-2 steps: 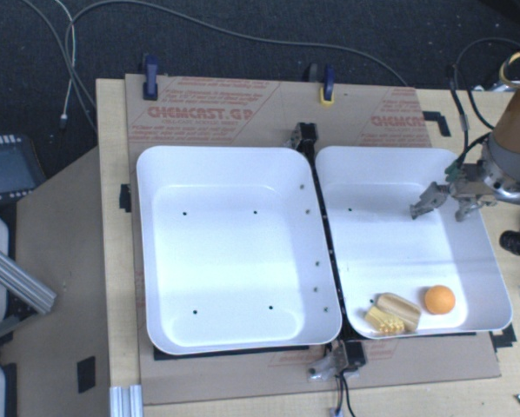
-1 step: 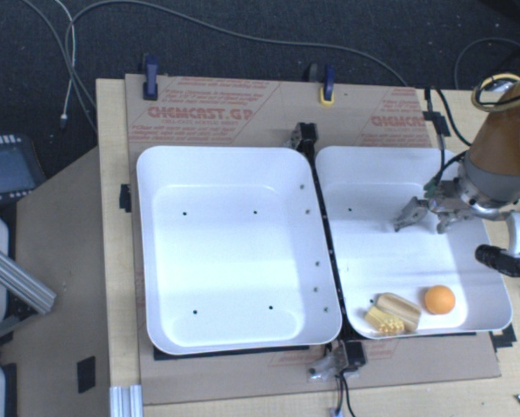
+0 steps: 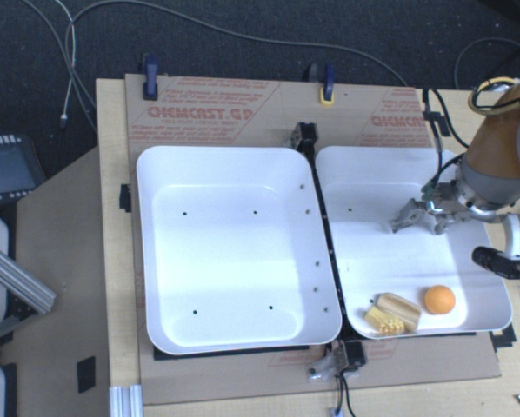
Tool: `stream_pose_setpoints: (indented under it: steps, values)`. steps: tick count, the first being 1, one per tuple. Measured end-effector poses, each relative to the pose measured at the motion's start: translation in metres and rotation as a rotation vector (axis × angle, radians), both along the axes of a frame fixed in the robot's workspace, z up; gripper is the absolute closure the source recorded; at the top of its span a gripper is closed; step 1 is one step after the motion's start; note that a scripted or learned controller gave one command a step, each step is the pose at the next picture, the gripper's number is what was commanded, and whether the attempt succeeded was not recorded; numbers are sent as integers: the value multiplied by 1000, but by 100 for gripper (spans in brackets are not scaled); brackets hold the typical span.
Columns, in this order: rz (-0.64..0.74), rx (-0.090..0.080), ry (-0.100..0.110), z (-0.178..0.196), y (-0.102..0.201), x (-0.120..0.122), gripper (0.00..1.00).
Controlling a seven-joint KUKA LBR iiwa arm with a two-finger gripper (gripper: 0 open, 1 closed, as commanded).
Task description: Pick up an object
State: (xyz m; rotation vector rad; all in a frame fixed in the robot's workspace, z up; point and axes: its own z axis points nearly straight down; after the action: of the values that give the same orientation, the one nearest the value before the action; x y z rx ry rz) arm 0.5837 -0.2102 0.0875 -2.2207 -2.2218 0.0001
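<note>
Camera view shows your gripper (image 3: 414, 218) spread wide and holding nothing, poised in the right bin (image 3: 364, 181). The orange ball (image 3: 439, 300) lies toward the bin's near edge, well apart from it, with the corn cob (image 3: 392, 313) just beside.

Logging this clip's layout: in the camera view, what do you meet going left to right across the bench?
Left bin → right bin → corn cob → bread roll → orange. The gripper hovers above the right bin, farther back.
</note>
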Motion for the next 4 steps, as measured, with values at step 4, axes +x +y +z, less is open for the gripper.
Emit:
stream_pose_setpoints:
  steps: [4]
  values:
    - [0, -1, -4, 155, 9, 11, 100]
